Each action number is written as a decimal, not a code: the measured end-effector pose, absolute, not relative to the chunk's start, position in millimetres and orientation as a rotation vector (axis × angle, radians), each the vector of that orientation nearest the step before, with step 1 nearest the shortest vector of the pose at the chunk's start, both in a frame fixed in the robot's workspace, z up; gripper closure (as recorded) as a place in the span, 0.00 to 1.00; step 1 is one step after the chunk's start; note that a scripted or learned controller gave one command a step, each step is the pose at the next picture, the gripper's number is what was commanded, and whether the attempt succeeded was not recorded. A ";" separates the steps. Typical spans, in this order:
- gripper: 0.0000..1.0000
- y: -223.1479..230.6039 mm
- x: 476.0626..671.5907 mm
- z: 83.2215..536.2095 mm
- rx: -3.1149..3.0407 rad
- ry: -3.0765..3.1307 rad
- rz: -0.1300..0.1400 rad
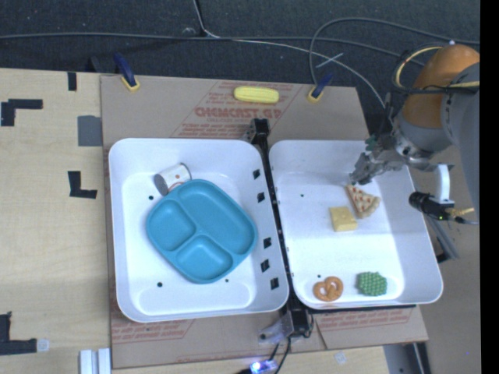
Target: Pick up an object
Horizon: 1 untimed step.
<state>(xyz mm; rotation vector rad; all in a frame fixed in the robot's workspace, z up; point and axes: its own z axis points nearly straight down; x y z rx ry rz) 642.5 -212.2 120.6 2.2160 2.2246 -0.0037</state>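
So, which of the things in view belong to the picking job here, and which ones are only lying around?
Belonging to the job:
- gripper, just above the pizza slice
- pizza slice, right bin
- yellow cheese block
- pretzel
- green bumpy piece

Likely just lying about:
- blue divided plate, left bin
- small cup beside it
- yellow banana-like piece outside the bins

The arm (440, 92) is cut off by the right edge of the frame. Its gripper (360, 176) is too small and blurred to tell the fingers' spacing (it overlaps the pizza slice's (363, 202) upper tip). The blue tray (201, 229) hides part of the cup (171, 178).
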 end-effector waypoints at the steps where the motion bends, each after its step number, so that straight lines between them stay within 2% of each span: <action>1: 1.00 -213.7 643.2 163.3 2.218 2.221 0.002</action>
